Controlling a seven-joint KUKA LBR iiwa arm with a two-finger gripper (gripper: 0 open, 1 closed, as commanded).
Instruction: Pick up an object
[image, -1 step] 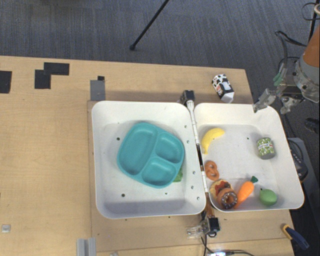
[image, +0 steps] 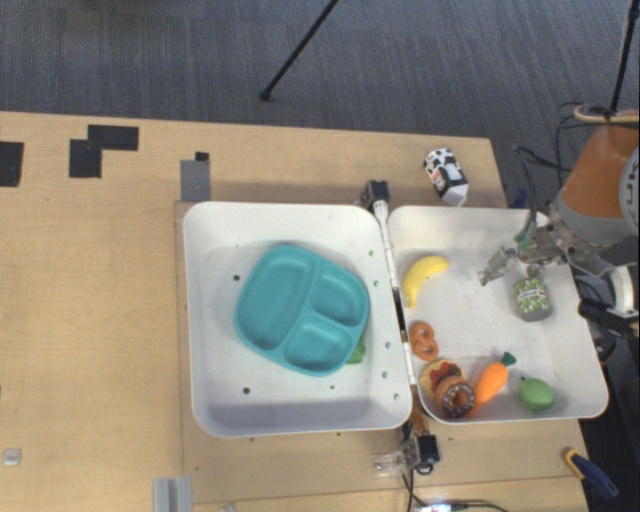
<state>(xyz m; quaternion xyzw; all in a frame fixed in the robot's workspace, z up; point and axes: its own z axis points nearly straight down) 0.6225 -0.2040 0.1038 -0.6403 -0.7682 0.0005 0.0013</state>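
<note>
**Green can hangs at the gripper over the right bin**

A small green-labelled can (image: 532, 298) sits directly below the gripper (image: 527, 262), in the upper right part of the right bin (image: 470, 235). Its top touches the metal fingers; whether they actually clamp it, or stand open or closed, cannot be told from this angle.

Along the near edge of the same bin lie a green lime-like fruit (image: 537, 394), an orange carrot (image: 492, 381), a chocolate doughnut (image: 457, 398) and a pretzel (image: 423, 340). A yellow banana (image: 423, 274) rests near the bin's left wall, well apart from the can.

The left bin (image: 215, 400) holds a teal divided tray (image: 303, 308), lying tilted. On the bench (image: 90, 350) behind the bins stands a small black-and-white carton (image: 445, 176). The arm (image: 600, 190) enters from the right.
</note>
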